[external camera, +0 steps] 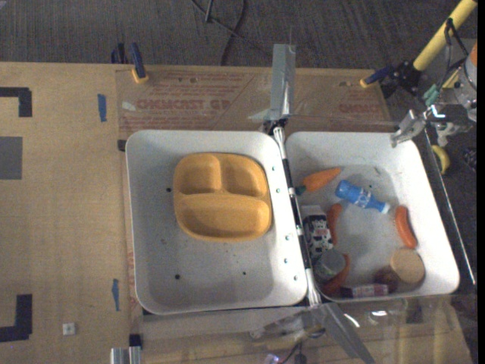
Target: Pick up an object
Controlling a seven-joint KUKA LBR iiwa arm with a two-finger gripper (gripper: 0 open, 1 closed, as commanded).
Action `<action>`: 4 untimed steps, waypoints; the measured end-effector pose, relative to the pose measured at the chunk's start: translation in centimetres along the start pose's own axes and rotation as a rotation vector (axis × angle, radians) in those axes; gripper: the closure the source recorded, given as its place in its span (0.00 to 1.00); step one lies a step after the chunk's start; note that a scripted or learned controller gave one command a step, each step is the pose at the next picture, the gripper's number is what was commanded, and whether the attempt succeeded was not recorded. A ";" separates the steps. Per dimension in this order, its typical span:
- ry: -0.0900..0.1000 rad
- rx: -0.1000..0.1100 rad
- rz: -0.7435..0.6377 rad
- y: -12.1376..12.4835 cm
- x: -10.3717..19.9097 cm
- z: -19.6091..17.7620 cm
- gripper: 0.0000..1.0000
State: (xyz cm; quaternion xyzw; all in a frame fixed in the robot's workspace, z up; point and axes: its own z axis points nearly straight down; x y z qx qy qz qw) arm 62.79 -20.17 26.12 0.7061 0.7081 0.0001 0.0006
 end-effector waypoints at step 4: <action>-0.003 -0.015 0.190 -3.5 6.1 16.8 1.00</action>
